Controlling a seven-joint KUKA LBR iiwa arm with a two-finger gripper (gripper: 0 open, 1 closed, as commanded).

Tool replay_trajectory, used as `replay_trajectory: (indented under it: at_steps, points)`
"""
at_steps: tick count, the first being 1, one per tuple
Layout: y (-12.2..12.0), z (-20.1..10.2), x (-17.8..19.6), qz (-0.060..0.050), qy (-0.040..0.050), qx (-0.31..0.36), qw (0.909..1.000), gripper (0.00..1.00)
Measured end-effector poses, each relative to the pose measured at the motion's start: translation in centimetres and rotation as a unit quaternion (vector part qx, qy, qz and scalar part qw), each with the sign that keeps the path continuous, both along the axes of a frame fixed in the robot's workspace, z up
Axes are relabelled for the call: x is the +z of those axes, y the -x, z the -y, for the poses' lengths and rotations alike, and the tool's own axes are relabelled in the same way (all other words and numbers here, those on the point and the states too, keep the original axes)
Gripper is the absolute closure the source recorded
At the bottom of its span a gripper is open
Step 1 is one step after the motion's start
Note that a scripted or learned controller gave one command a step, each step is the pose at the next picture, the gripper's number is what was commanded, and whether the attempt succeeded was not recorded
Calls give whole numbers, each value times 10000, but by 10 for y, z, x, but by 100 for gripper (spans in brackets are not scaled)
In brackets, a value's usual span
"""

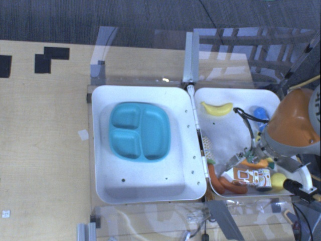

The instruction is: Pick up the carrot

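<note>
Listing contents relative to the right bin [271, 95], one of two white bins on a pale wooden tabletop [45, 149].

Left bin [145, 192]: touching the right bin's left wall; carries a blue divided plate [139, 132] with three compartments.

Banana [217, 108]: yellow, lying in the right bin's far left corner.

Blue object [260, 113]: at the right bin's far side, partly hidden by the arm; kind unclear.

Carrot [221, 180]: orange, lying in the right bin's near left corner, along the near wall, green end toward the left wall.

Printed carton [250, 176]: white and orange, lying just right of the carrot, touching or overlapping it.

Yellow item [277, 179]: at the carton's right end.

Arm [296, 119]: grey with an orange band, over the right bin's right half.

End effector [253, 157]: low above the carton, near the carrot; its state cannot be told, as the wrist and cables hide it.
</note>
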State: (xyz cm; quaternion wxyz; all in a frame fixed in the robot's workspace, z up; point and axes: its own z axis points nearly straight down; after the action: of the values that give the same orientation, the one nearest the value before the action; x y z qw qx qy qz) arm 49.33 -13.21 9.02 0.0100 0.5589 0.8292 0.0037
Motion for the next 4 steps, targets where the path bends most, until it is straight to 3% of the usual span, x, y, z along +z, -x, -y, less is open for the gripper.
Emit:
replay_trajectory:
  at_steps: [1, 2, 3, 4]
  points:
    - [-2, -2, 12, 26, -8, 13, 10000, 100]
    - [5, -61, 95, -67, -47, -1782, 9840, 100]
    - [5, -61, 95, -67, -46, -1784, 9839, 0]
    - [2, -9, -1, -24, -44, -1815, 9834, 0]
